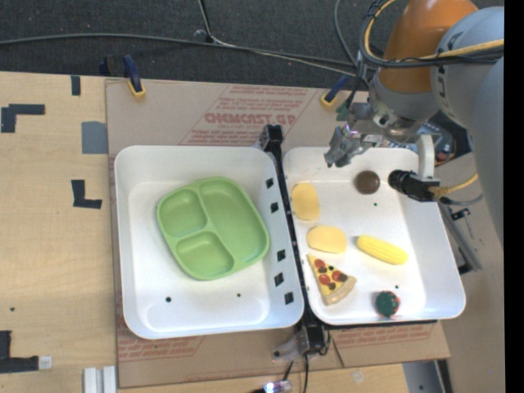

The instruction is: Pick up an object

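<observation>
in the camera view the gripper (342, 150) hangs over the far edge of the right bin (426, 289), nothing between its fingers; whether the jaws are spread or pressed together i cannot tell. the step looks like the approach, nothing picked. candidates lie in that bin: a small dark brown ball (367, 182) nearest, a smooth yellow oval piece (305, 201), a flatter yellow lump (327, 239), a ribbed corn cob (381, 250), a pizza slice (331, 278) and a green-red round piece (387, 303). next comes descending over one item and closing squarely. the left bin (135, 244) holds a glossy green divided tray (213, 228).
</observation>
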Action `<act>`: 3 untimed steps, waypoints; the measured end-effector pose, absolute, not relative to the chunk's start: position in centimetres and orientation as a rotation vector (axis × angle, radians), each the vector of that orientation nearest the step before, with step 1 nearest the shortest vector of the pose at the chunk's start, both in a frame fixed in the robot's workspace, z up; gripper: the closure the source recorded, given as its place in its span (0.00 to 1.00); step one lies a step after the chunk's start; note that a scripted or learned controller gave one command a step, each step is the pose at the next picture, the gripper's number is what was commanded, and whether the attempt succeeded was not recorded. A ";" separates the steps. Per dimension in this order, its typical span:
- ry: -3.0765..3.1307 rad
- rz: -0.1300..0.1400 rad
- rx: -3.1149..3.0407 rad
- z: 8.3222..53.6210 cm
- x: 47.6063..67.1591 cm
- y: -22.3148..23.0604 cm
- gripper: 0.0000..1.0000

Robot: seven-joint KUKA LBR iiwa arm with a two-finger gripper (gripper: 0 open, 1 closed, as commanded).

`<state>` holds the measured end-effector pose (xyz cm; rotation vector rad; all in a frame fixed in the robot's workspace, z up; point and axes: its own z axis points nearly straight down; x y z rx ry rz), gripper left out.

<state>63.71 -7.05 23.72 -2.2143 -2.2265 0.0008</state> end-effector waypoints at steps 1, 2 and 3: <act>-2.227 0.001 -2.214 22.7 65.1 -1.3 1.00; -2.228 0.000 -2.213 23.5 65.3 4.5 1.00; -2.226 0.001 -2.215 22.8 66.5 8.9 1.00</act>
